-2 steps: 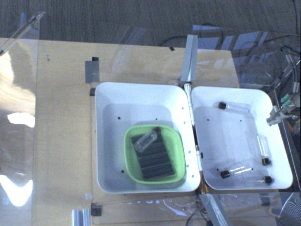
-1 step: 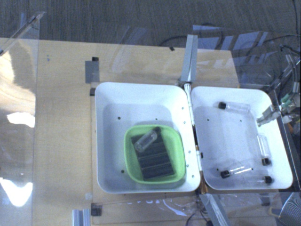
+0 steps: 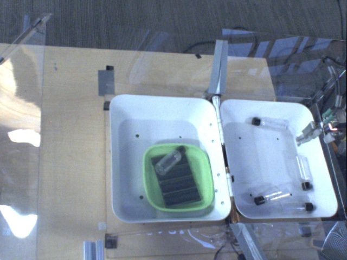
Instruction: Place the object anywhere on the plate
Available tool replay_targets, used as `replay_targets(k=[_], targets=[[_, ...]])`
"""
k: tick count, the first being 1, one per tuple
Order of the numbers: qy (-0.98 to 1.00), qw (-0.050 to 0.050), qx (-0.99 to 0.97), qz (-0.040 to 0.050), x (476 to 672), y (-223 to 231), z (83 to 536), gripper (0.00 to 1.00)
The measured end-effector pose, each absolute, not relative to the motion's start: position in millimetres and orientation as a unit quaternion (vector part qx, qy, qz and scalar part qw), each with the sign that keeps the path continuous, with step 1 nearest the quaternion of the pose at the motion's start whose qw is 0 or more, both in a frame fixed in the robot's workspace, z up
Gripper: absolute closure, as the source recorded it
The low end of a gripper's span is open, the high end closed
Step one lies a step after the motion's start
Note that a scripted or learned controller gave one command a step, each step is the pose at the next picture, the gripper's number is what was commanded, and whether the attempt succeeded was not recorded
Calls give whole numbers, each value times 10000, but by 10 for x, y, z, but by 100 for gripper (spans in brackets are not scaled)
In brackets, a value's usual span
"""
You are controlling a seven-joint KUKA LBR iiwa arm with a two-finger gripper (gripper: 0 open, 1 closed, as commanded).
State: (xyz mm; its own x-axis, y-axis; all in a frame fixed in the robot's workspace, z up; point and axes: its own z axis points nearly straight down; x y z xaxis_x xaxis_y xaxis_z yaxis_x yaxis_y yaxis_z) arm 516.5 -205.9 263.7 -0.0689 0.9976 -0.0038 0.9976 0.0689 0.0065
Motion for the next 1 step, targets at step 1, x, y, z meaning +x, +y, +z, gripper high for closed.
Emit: replay_targets(k=[1], targets=[[7340,83,6790,29,5195,-2047,2761,100]])
